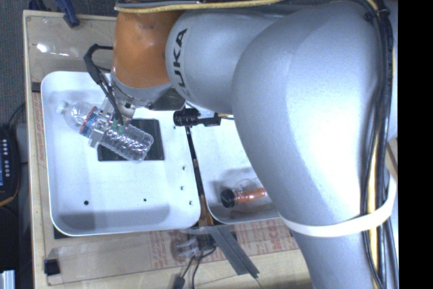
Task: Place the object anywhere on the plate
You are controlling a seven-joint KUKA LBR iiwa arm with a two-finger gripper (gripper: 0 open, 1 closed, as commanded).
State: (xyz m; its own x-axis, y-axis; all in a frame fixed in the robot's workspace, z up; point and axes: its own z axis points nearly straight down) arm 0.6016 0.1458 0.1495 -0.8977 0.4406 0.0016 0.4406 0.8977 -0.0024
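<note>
Camera view: gripper (116, 116) low over left bin (67, 203), at about ten o'clock of the frame, fingers hidden among clutter, so cannot tell whether apart or together. Clear plastic bottle (111, 132) lying tilted across dark plate (153, 145), touching or just under gripper; grasp unconfirmed. Brown bottle (245, 195) in right bin (223, 216), at five o'clock.

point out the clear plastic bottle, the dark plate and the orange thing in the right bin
clear plastic bottle (111, 130), camera view, ribbed body
dark plate (154, 145), camera view, right edge
orange thing (249, 195), camera view, its middle
</note>
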